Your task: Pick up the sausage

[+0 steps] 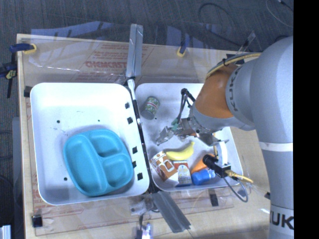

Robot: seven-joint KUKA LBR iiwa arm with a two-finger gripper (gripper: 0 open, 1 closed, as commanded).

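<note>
Across the right bin [167,94] the gripper [167,133] hovers near the banana [182,152], its opening impossible to tell, so the approach seemingly needs shifting toward the likely sausage [198,164], an orange-brown piece beyond the banana.

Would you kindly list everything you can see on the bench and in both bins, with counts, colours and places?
Shallow white plastic bins: two, white, side by side on the bench.
Light blue divided plastic tray: one, light blue, in the left bin, toward its near side.
Small green-labelled tin can: one, green and grey, far left part of the right bin.
Yellow toy banana: one, yellow, middle of the right bin.
Orange-and-white printed carton: one, near left part of the right bin.
Blue packet: one, blue, near edge of the right bin.
Grey arm with orange band: one, over the right bin.
Two-finger gripper: one, metallic, above the banana.
</note>
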